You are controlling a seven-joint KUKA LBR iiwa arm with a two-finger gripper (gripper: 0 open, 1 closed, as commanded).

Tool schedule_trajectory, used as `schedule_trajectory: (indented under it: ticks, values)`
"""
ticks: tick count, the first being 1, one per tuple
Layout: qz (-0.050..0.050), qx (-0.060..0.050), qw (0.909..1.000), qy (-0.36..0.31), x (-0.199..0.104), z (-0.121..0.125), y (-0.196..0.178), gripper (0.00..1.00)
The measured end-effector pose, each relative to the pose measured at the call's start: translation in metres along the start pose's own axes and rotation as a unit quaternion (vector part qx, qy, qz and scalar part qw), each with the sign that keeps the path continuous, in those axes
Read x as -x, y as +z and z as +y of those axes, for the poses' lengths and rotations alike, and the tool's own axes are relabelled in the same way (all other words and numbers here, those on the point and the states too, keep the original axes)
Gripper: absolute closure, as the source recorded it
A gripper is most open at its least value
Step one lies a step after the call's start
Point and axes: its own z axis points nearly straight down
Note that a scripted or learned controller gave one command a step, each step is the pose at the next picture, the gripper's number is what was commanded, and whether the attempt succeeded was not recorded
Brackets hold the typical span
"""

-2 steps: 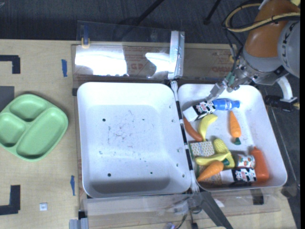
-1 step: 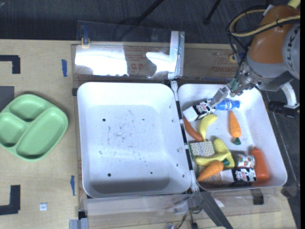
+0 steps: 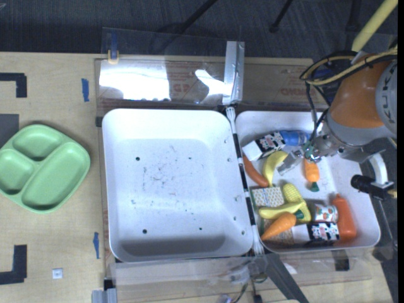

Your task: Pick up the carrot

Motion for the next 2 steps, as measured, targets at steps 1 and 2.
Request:
schedule_trajectory:
  ticks: [1,2]
  values:
    - [0.001,0.003,1.0000,0.009,0.039,-0.020,0.030,0.00]
    - [0.009,0.008,0.9985,0.054,0.048,-0.060,0.008,0.00]
